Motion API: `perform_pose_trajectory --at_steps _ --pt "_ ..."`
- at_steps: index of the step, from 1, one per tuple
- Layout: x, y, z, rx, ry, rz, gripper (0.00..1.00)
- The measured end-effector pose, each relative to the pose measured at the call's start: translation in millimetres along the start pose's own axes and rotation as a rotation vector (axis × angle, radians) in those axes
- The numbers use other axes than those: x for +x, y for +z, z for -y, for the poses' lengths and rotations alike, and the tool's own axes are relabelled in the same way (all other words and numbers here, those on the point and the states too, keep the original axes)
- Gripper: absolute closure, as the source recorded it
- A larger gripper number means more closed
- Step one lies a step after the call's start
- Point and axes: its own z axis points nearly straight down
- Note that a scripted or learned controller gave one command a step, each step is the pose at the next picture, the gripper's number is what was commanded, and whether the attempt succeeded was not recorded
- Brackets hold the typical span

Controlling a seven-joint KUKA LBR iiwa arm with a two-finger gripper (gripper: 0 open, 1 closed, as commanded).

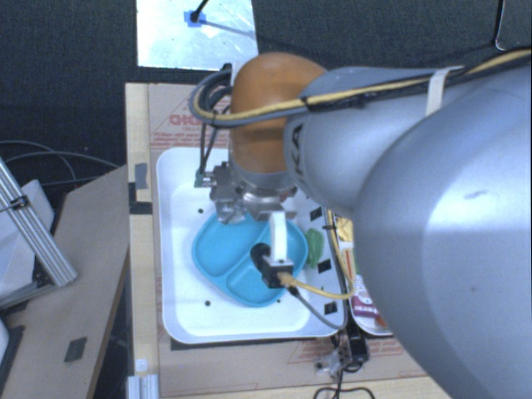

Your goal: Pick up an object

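Overhead, the grey arm's gripper (232, 214) sits low at the upper-left rim of a blue plastic divided plate (214, 258) lying in a shallow white bin (178, 306), a small green object (314, 246) just beside the plate's right edge, and whether the gripper is open I cannot tell.

Red letters, roughly "GHO", partly hidden, on cardboard sheet (160, 108) under white bin (169, 241)
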Motion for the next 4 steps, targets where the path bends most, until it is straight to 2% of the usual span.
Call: perform_pose_trajectory --at_steps 1,2,3,4 --pt "21 -43 63 -0.003 0.002 -0.001 1.00" --pt "-6 93 7 0.001 0.014 0.006 1.00" --pt "-3 87 8 -0.004 0.012 0.002 0.00" --pt "-24 17 -57 -0.016 0.014 0.001 0.00"
